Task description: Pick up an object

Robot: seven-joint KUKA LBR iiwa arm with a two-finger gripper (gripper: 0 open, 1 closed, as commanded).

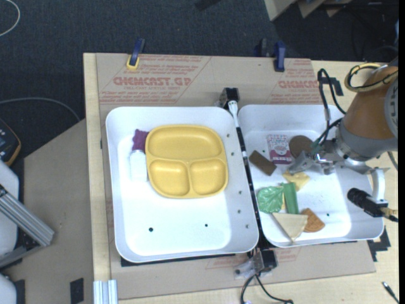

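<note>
Camera view, looking down on bench with two white bins. Left bin holding yellow divided tray, with purple item and white item tucked at tray's left edge. Right bin crowded: brown block, pink-and-white packet, round brown piece, yellow piece, green items, beige wedge, orange piece. Arm reaching in from right, orange band visible, gripper low over right bin, just above yellow piece, beside round brown piece. Claw state: cannot tell, tips too small and blurred. Nothing seen pinched.
</note>
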